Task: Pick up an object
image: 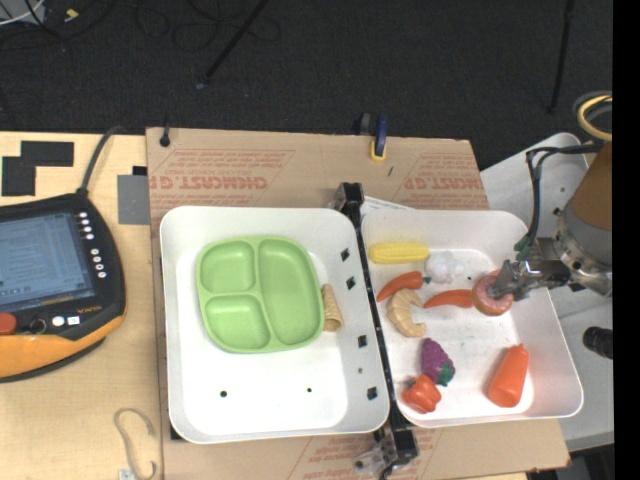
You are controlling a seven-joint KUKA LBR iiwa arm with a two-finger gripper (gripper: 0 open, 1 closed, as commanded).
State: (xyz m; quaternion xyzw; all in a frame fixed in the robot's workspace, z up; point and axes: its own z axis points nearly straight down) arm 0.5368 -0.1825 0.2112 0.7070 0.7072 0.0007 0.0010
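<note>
My gripper [512,280] reaches in from the right over the right bin [545,408], near its right rim. A round pink-red piece [491,297] lies directly at its tip, touching or just under it; I cannot make out a grasp. The same bin holds a yellow corn cob [398,253], a white lump [446,265], a red chilli [398,285], a thin red-orange pepper [448,299], a tan croissant [405,316], purple grapes [436,359], a small red pepper [421,394] and an orange carrot [508,375].
The left bin [200,408] carries a green divided plate [258,293] with a tan cone-like piece [331,308] beside its right edge. A black divider [365,318] runs between the bins. A teach pendant [50,283] lies far left on the bench.
</note>
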